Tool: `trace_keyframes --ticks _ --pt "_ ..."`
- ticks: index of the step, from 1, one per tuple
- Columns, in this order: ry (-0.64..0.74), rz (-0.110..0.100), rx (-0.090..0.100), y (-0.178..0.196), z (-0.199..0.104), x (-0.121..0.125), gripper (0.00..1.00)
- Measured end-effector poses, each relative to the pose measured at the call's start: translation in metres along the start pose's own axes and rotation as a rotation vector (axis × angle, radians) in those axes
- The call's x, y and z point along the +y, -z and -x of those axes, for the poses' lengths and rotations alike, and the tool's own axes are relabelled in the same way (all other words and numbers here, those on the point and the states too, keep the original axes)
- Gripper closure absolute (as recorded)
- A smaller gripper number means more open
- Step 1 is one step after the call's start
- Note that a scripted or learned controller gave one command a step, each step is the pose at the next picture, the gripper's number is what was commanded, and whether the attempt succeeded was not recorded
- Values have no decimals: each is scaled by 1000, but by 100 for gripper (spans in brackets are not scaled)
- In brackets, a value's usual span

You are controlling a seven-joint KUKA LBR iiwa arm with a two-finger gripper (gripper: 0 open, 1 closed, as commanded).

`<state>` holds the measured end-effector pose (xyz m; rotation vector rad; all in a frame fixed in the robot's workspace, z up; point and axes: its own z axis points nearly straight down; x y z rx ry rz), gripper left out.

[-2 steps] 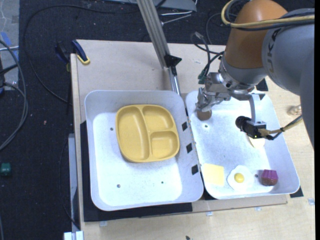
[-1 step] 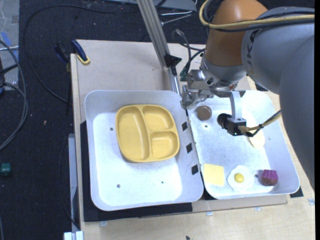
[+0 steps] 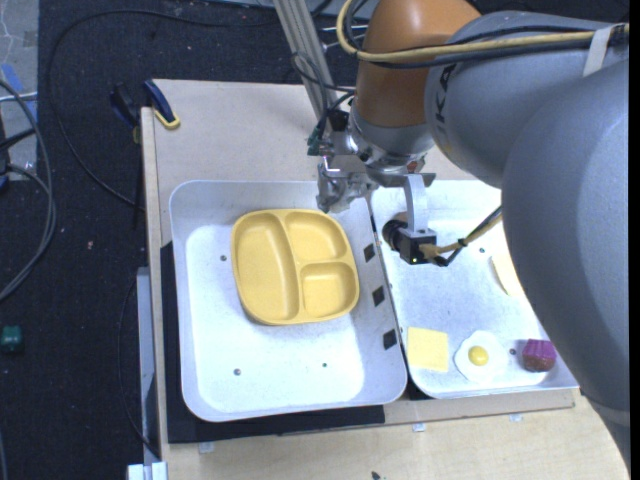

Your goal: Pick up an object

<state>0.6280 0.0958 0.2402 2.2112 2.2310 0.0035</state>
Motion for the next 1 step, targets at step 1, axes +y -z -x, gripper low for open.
trace_keyframes --ticks 1 --pt "-5 0 -3 -11 1 13 100"
